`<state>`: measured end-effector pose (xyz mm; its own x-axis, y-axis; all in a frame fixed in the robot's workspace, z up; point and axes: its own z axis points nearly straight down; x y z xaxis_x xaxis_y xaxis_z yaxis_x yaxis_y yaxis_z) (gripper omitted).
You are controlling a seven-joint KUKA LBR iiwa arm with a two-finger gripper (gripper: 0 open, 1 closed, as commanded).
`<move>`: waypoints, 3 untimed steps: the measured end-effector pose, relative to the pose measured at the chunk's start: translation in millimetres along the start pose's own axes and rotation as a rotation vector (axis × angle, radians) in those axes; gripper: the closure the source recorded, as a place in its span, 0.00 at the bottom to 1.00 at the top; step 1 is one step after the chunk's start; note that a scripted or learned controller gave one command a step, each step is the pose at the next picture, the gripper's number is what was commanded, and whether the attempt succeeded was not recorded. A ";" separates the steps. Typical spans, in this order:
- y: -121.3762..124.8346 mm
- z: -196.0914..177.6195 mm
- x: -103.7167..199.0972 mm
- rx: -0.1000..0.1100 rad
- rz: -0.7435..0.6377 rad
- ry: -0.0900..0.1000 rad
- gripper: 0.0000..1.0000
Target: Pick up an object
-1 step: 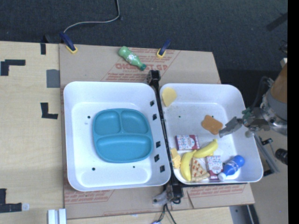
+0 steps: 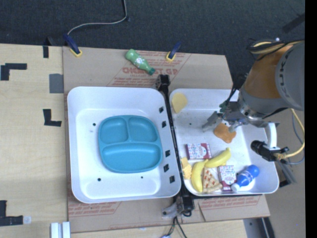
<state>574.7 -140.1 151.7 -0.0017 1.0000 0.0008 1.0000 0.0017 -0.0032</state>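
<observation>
Over the right bin [image 2: 257,191], toward its far right side: one hand [image 2: 225,122] on one grey arm [image 2: 292,78], orange band [image 2: 262,81] above the wrist. Whether spread or pressed together: cannot tell from this slant. Just beneath the hand, touching or nearly touching it: one orange piece [image 2: 224,133], lying on the bin floor, not visibly pinched.

Side by side on the surface [image 2: 29,148]: two shallow white bins. Left bin [image 2: 79,100]: one blue plate [image 2: 131,144], split into three compartments, lying flat near the middle.

Counted in the right bin besides the orange piece:
- one pale yellow round piece [image 2: 179,102] in the far left corner, well apart from the hand;
- two small red-and-white cartons, one [image 2: 198,151] near the middle, one [image 2: 227,175] nearer the front wall;
- two bananas, one [image 2: 220,157] just beside the middle carton, one [image 2: 197,176] by the front left;
- one pizza slice [image 2: 212,180] between the front banana and the front carton;
- one blue-and-white bottle [image 2: 246,178] in the front right corner;
- one small yellow bit [image 2: 186,169] against the left wall, too small to name.

Beyond the bins, on brown cardboard [image 2: 208,66]: one green bottle [image 2: 139,62] on its side, and two yellow clamps, left [image 2: 73,46] and right [image 2: 173,52].
</observation>
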 end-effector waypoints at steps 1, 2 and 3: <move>-40.5 63.0 -31.4 -0.009 0.001 -0.001 0.00; -72.0 63.1 -10.8 -0.015 0.004 -0.005 0.00; -72.0 53.8 -10.1 -0.013 0.003 -0.002 1.00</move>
<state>502.6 -150.3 98.1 0.0011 1.0000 -0.0014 1.0000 -0.0011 0.0097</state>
